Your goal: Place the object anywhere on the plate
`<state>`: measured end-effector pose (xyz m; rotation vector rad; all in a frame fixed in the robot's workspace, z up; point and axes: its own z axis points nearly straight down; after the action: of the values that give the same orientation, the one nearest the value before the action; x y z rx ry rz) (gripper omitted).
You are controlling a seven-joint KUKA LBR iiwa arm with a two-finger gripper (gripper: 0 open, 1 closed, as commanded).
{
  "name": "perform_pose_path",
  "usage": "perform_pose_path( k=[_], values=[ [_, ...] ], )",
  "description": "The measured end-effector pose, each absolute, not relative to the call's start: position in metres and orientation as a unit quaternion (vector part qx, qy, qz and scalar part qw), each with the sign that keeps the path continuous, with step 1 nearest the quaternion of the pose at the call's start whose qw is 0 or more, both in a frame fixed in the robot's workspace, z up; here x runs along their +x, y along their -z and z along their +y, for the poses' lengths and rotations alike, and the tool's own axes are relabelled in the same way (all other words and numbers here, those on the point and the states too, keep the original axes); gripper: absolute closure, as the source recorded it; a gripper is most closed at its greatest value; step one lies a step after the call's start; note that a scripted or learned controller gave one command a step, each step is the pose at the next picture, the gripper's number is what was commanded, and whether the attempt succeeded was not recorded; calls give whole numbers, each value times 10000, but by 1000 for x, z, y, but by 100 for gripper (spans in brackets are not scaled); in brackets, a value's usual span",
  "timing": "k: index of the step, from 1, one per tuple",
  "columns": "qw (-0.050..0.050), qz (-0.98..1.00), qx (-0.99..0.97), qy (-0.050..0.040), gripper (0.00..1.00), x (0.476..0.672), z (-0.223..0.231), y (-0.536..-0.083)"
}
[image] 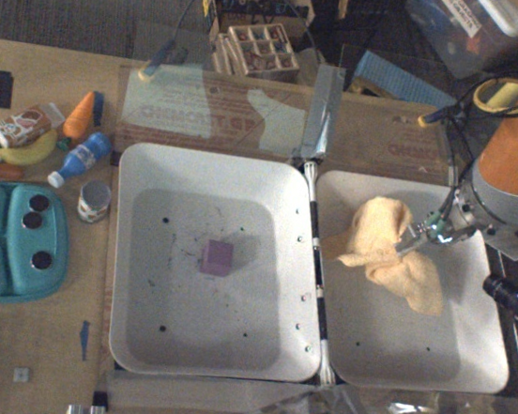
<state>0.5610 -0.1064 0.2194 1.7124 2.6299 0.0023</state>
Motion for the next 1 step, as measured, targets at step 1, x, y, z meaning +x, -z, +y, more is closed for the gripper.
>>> perform_pose_path(
  k=[1],
  values=[
    [62,8129,5824,-30,100,529,-101,-99]
  ],
)
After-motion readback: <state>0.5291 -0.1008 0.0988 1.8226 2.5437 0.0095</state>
